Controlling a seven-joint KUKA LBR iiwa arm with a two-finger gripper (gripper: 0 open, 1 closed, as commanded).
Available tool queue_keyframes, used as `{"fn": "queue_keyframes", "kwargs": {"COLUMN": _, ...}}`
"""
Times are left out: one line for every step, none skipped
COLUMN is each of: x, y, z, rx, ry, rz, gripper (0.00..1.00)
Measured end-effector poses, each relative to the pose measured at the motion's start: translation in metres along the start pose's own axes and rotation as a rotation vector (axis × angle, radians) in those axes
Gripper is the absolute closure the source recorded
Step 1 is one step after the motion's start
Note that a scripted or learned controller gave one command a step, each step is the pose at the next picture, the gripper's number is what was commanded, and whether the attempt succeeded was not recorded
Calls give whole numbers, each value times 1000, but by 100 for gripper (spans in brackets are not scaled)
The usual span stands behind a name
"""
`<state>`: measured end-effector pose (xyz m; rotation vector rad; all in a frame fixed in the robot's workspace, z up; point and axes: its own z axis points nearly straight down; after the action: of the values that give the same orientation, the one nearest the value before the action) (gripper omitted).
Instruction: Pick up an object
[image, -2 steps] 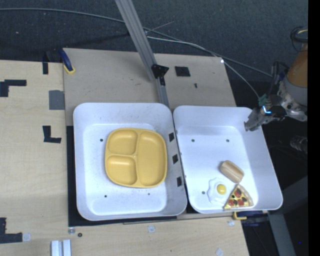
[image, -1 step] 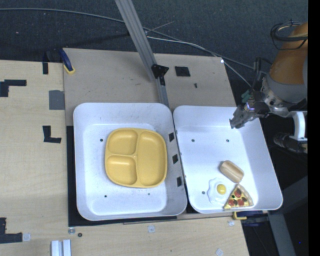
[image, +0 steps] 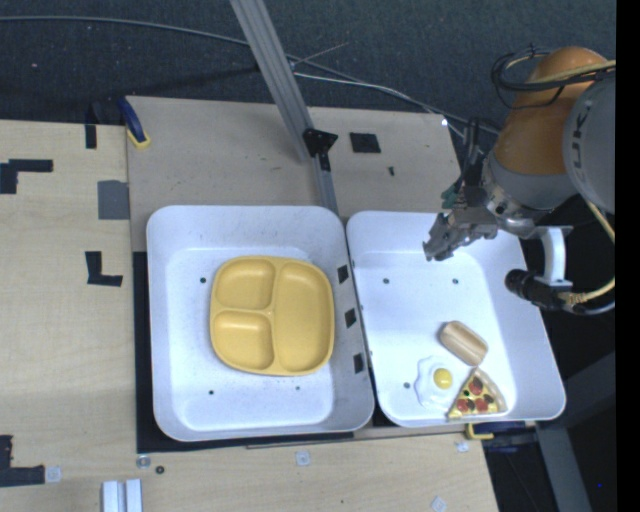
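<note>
While the hot dog (image: 463, 342), fried egg (image: 437, 381) and pizza slice (image: 477, 396) cluster in the right bin's (image: 400, 250) near corner, the gripper (image: 441, 244) hangs over its far side holding nothing, whether spread or closed I cannot tell.

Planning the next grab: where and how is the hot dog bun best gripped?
Probably across the bun's short width at its middle, coming straight down. It lies flat and diagonal in the right bin, apart from the egg and pizza slice, leaving both long sides free.
</note>
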<state>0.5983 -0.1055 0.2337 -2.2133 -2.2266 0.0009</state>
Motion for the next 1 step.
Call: {"fn": "queue_keyframes", "kwargs": {"x": 51, "y": 1, "z": -1, "rx": 0, "ry": 0, "rz": 0, "gripper": 100}}
